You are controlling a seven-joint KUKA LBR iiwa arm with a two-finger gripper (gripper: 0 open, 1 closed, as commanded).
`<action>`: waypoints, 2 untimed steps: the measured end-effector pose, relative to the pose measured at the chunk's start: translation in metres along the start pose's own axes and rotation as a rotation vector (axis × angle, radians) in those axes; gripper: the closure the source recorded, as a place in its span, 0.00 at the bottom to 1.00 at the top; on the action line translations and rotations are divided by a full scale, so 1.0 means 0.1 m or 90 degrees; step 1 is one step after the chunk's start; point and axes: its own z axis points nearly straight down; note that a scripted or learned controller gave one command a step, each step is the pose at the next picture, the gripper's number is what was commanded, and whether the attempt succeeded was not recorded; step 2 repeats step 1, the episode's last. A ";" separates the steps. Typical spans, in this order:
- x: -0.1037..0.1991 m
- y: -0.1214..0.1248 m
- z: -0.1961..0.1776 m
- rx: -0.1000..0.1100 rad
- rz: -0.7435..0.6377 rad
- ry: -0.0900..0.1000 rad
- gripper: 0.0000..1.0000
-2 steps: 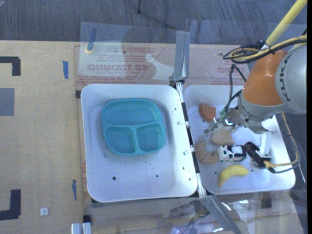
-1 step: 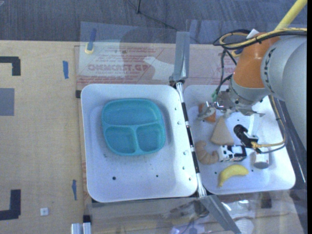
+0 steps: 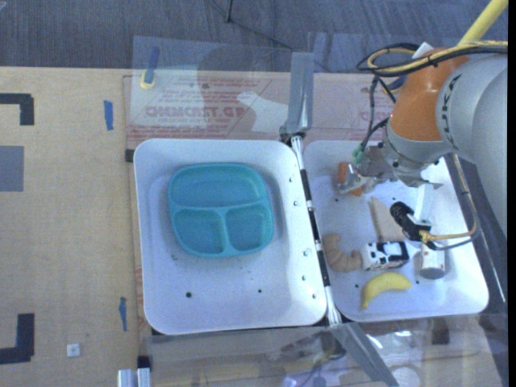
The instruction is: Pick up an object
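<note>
My gripper (image 3: 353, 182) hangs over the far left part of the right bin (image 3: 468, 297), below the grey wrist and orange band. A small orange-brown thing (image 3: 344, 170) sits right beside it; I cannot tell whether they touch. Nearer the front of this bin lie a yellow banana (image 3: 384, 287), a tan curved piece (image 3: 342, 257), a beige stick-shaped object (image 3: 380, 216), a small black-and-white item (image 3: 388, 253) and a small grey cup-like thing (image 3: 430, 268).
The left bin (image 3: 161, 297) holds a teal divided plate (image 3: 219, 209). A metal divider (image 3: 310, 224) runs between the two bins. The arm and its yellow cable cover the right bin's far right corner.
</note>
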 end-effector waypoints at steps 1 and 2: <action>0.99 0.36 -1.36 0.007 0.136 0.001 1.00; 0.99 0.36 -1.36 0.007 0.136 0.001 1.00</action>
